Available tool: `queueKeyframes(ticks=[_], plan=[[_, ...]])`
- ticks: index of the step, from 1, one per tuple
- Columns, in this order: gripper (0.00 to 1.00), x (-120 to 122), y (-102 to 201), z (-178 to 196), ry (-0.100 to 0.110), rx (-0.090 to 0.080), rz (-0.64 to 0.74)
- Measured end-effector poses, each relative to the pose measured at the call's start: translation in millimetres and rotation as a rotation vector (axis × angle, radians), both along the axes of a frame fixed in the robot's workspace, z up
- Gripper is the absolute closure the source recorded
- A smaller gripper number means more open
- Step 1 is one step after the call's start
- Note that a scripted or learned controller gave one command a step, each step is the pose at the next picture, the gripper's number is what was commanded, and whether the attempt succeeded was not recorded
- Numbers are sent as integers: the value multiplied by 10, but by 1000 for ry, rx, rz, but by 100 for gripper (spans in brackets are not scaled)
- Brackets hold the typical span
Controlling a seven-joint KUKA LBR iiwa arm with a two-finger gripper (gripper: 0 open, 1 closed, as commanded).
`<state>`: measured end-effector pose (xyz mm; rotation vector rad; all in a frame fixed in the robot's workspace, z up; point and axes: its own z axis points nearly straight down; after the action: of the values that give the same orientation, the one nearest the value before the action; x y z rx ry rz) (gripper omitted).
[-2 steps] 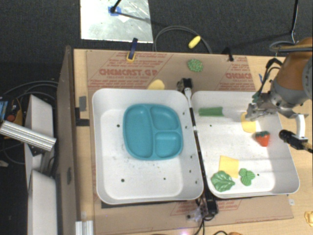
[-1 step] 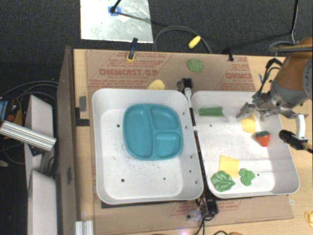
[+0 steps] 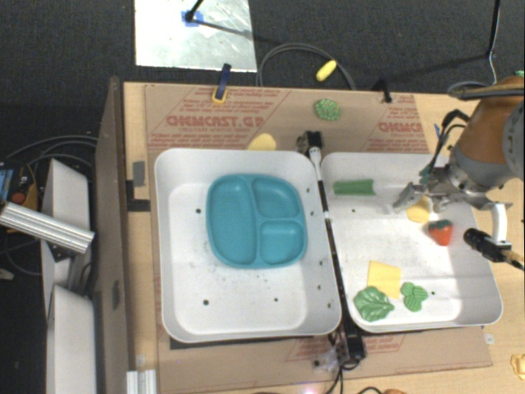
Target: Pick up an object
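The tool (image 3: 420, 197) hangs over the right bin (image 3: 484, 302), at 3 o'clock in the camera view; its grip state cannot be told. A small yellow piece (image 3: 418, 214) lies just below it, a red-orange piece (image 3: 441, 232) at its 4 o'clock. The left bin (image 3: 176, 302) holds a blue divided plate (image 3: 256, 220).

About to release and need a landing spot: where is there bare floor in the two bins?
Left white bin: bare strips around the blue divided plate, widest along the near edge. Right white bin: open floor mid-left, between the green block and yellow square. Crowded by the gripper: yellow piece, red-orange piece; leafy greens fill the near edge.
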<state>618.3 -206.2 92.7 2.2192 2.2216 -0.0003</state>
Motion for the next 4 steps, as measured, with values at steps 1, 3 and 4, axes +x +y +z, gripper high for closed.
queueKeyframes(ticks=[1,3,4], plan=[[100,20,-1,126,-6,0,1],[0,79,-1,310,-4,1,3],[0,117,1,28,-1,0,4]])
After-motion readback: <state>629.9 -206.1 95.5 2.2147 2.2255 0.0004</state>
